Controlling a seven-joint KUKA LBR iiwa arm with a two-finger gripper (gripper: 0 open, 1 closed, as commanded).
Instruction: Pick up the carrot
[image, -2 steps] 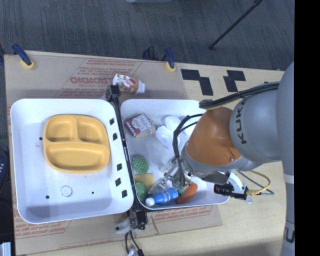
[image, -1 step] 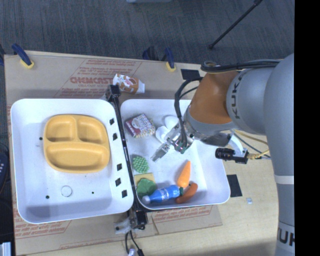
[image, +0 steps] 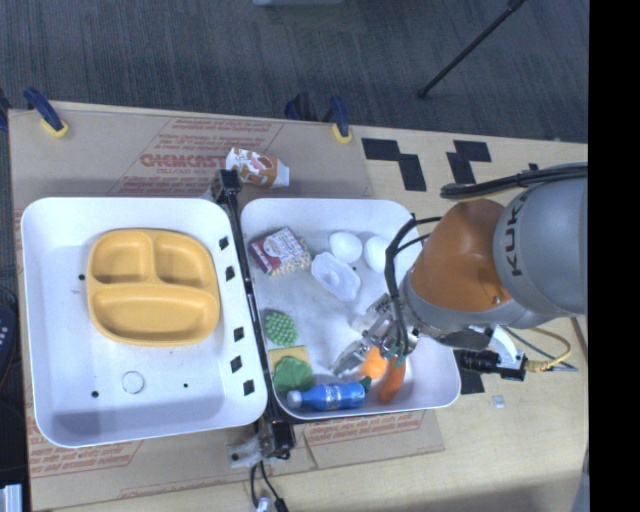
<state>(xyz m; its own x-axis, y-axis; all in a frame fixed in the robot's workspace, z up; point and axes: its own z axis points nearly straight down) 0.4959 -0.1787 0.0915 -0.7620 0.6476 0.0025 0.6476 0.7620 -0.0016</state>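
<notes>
carrot (image: 388, 374) in right bin (image: 300, 215), gripper (image: 374, 342) touching its top

Taking the right bin (image: 300, 212) as landmark: the left bin (image: 60, 400) lies touching its left wall and holds a divided tray (image: 153, 286). Inside the right bin, a snack packet (image: 279, 251) lies at the far left, a bottle (image: 328, 396) along the near wall, and the carrot (image: 392, 377) just right of the bottle, under the tool (image: 372, 342). A small packet (image: 256, 168) lies on the bench (image: 520, 440) just behind the bin's far left corner.
</notes>
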